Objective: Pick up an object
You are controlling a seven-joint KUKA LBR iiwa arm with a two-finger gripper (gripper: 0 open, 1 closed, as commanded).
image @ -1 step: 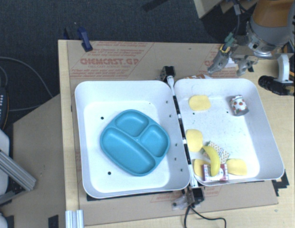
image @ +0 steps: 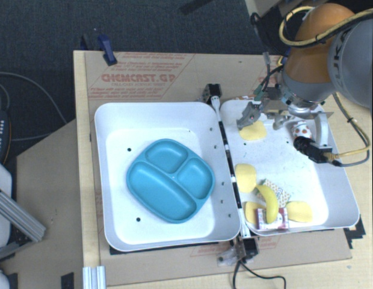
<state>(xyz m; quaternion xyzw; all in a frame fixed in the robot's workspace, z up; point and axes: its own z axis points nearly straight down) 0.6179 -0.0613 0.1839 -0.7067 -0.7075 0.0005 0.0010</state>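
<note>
From my remote station I look down at a pale yellow round piece (image: pixel 254 131) lying in the far left part of the right bin (image: pixel 331 179), close to the bin's back wall. The gripper (image: pixel 263 117) hangs right over it, its grey fingers (image: pixel 248 115) at the piece's far edge; I cannot tell whether they are spread or closed, and I see nothing between them.

Nearer to me in the same bin lies a second pale yellow round piece (image: pixel 245 176), by the divider. In the near corner sits a cluster: a toy banana (image: pixel 269 198) across a small patterned packet (image: pixel 279 219), a yellow block (image: pixel 252 212) to the left, and a yellow lemon-like piece (image: pixel 299 211) to the right.

The left bin (image: pixel 114 131) holds a blue divided plate (image: pixel 169 179) with three compartments, lying flat near its centre.

The grey arm (image: pixel 355 53) with its orange band (image: pixel 316 41) enters from the upper right.
</note>
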